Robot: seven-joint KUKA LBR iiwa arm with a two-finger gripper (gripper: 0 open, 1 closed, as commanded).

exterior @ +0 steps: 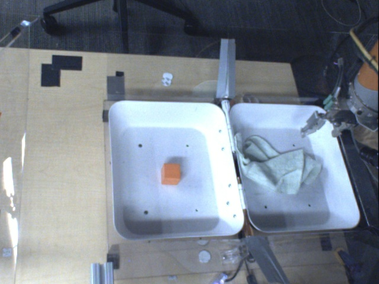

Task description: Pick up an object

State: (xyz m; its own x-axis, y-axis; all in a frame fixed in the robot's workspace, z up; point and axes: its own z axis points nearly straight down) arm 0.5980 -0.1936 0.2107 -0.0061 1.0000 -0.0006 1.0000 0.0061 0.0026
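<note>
A small orange cube (171, 174) lies near the middle of the left bin (127, 218). A crumpled pale grey-green cloth (278, 164) rests in the right bin (337, 218), against its left wall. My gripper (323, 126) hangs over the far right corner of the right bin, up and to the right of the cloth and apart from it. Its fingers (310, 125) stand open with nothing between them.
A metal post (226, 70) stands behind the seam between the two bins. The wooden bench (59, 158) extends to the left. A chair base (118, 5) sits on the dark floor beyond the bench.
</note>
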